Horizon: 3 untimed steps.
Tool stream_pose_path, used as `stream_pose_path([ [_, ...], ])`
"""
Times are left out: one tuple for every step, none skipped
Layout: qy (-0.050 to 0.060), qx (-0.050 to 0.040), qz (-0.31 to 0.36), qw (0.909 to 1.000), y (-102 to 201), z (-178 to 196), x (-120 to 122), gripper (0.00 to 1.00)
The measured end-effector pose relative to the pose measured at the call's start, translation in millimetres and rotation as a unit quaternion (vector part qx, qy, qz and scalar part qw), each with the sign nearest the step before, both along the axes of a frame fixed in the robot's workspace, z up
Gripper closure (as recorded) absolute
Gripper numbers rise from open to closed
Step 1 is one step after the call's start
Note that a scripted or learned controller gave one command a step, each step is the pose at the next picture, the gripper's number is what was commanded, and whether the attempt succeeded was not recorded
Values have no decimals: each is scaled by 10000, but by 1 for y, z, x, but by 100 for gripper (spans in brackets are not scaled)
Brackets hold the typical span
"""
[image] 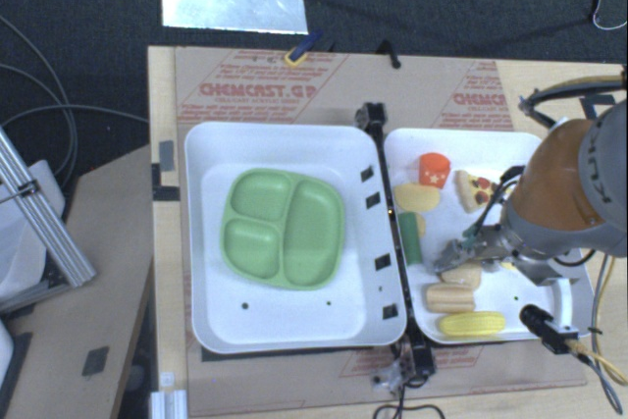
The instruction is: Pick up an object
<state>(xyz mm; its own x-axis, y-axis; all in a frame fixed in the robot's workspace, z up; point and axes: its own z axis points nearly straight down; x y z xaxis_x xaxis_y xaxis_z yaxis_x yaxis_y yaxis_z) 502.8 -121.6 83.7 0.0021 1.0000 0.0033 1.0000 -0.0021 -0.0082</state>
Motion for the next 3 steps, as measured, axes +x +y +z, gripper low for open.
stream_pose_path([
  [-66,-16,15,10000,0,12,7,100],
  [-100,-7,75,9999,75,106,22,100],
  [-41,-6,52,10000,122,100,-7,100],
])
